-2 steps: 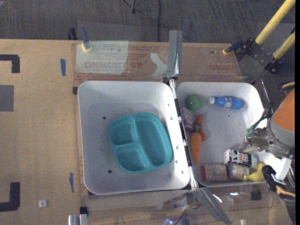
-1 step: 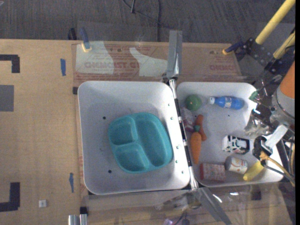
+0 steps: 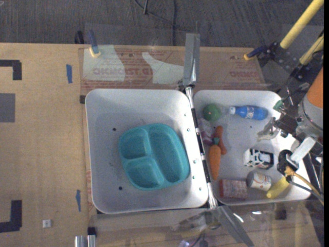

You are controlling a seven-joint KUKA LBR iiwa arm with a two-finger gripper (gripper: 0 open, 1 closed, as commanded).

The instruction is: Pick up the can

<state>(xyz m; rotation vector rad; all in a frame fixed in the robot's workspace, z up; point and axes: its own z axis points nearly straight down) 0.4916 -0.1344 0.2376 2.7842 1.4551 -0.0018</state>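
We judged the approach unfinished: the gripper (image 3: 271, 129), grip state indiscernible, hung apart from the can (image 3: 258, 180), needing descent.

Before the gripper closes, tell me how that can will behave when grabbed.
The can lies on its side in the right bin, so a nudge may roll it. The banana and small box beside it might block rolling. Its smooth round wall looks slippery.

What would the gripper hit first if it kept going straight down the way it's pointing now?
Probably bare floor of the right bin, close to its right wall. The gripper hangs there, with the black-and-white toy and the can nearer the camera. Depth is unclear.
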